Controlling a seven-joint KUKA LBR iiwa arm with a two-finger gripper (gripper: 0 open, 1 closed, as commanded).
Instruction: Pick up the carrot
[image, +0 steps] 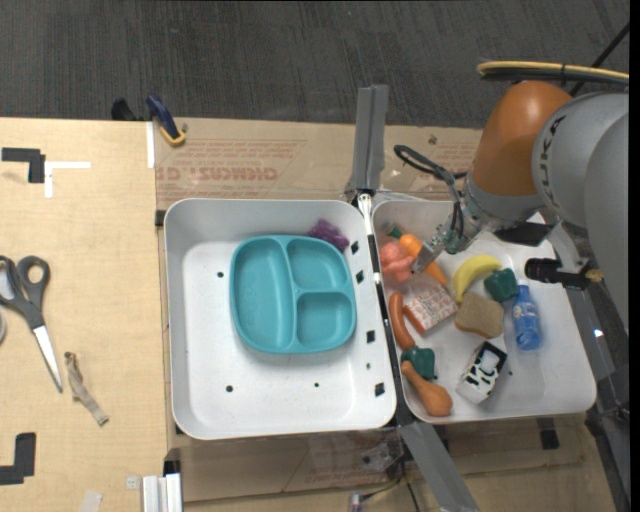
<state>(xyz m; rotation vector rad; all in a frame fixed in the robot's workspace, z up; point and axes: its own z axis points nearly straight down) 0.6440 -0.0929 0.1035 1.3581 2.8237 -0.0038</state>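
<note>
Camera view is showing my gripper (436, 250) hanging low over the back of the right bin (560, 395), its tip just beside the pink toy (397, 260) and the carrot (411, 245), which is lying near that bin's back left corner. I cannot tell how my jaws are standing. A banana (476, 272), a blue bottle (525, 320) and a squash (428, 392) are sitting nearby. A teal tray (293, 293) is resting in the left bin (200, 380).

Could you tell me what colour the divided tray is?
Teal, clearest in the camera view: tray.
</note>
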